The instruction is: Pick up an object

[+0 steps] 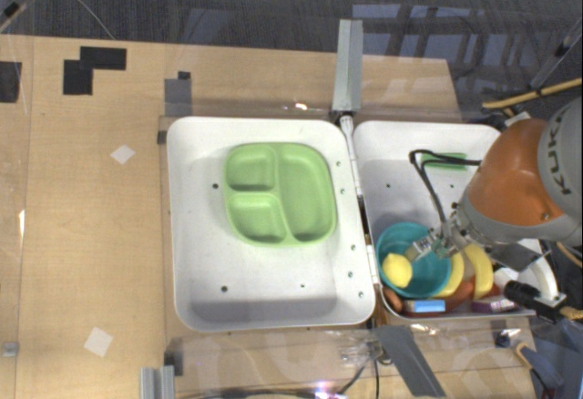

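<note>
The right bin (401, 160) holds a teal bowl (421, 262) with a yellow lemon-like ball (396, 271) resting at its left rim. A yellow banana-like piece (480, 268), a brown item (461, 293), a blue and orange block (424, 305) and a purple piece (496, 304) lie along the bin's near edge. My gripper (435, 245) hangs from the orange-banded wrist (515, 183), low over the teal bowl, just right of the yellow ball. Nothing is visibly between its fingers.
The left bin (196, 206) carries a green three-compartment plate (278, 192). A black wire loop with a green strip (444, 158) lies at the back of the right bin. A metal divider post (347, 69) stands behind the bins. The wooden bench extends to the left.
</note>
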You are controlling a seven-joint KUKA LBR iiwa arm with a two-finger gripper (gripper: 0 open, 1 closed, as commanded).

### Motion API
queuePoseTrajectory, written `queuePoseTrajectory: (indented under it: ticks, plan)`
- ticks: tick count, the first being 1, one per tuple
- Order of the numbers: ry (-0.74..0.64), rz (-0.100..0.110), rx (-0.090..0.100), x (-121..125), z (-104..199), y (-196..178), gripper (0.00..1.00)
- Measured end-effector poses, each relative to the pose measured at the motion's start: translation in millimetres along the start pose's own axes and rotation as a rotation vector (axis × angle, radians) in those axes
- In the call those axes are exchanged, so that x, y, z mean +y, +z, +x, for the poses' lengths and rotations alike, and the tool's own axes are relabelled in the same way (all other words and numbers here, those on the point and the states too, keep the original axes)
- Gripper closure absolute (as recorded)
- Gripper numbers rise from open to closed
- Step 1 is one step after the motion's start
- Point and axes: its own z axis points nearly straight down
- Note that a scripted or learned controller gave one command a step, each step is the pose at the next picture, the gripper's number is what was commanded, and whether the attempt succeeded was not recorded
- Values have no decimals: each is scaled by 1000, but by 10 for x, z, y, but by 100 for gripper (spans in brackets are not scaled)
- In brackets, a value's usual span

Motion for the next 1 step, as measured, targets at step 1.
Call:
queuePoseTrajectory:
  ticks: [1]
  plan:
    - [-185,10,21,530,-560,59,0]
